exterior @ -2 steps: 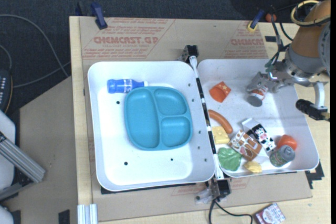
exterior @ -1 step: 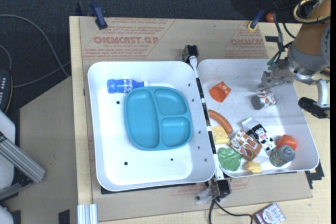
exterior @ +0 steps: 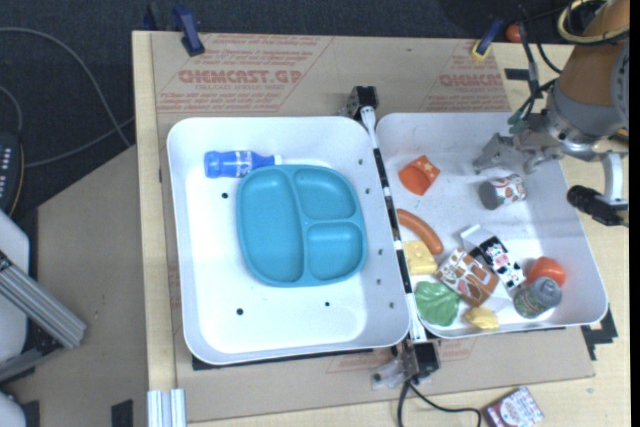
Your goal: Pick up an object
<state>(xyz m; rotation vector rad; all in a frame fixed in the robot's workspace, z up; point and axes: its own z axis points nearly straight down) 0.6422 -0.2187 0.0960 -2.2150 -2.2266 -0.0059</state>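
Cylinder work first: the small can (exterior: 503, 190) lies on its side in the right bin (exterior: 592, 267), toward that bin's one o'clock corner, its long axis running roughly nine to three with the grey end at nine and the red-and-white label toward three. I judge it the likely target, since the gripper (exterior: 512, 153) hovers just at its twelve o'clock, apart from it. I cannot tell how the pincer stands; it grasps nothing that I see. So nothing is lifted yet: descent, closing and raising all remain. Further toward six lie a sausage (exterior: 420, 230) and clustered toys. The left bin (exterior: 190, 245) carries a blue tray (exterior: 300, 223).
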